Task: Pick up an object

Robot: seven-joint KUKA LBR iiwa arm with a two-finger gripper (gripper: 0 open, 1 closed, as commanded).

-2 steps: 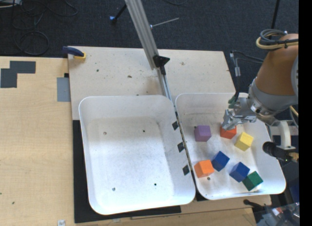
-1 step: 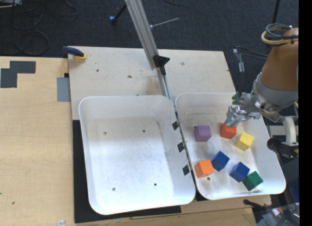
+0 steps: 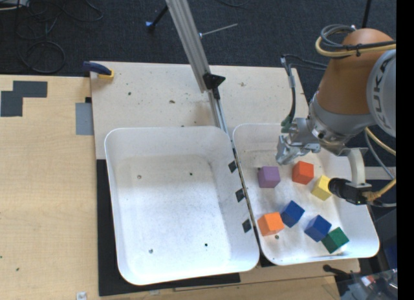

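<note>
Seven small blocks lie loose in the right bin [image 3: 369, 244]: purple block [image 3: 269, 176] leftmost; red block [image 3: 303, 172] beside it; yellow block [image 3: 321, 188] right; orange block [image 3: 271, 223], two blue blocks [image 3: 292, 213] [image 3: 317, 227], green block [image 3: 336, 239] nearer.

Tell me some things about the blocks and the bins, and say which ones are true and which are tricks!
1. All the blocks lie in the right bin. True.
2. The purple block is closest to the divider between the bins of all the blocks. False: the orange block is closer.
3. There are two blue blocks. True.
4. The green block sits in the left bin. False: it is in the right bin, near its front corner.
5. The end effector is above the right bin. True.
</note>
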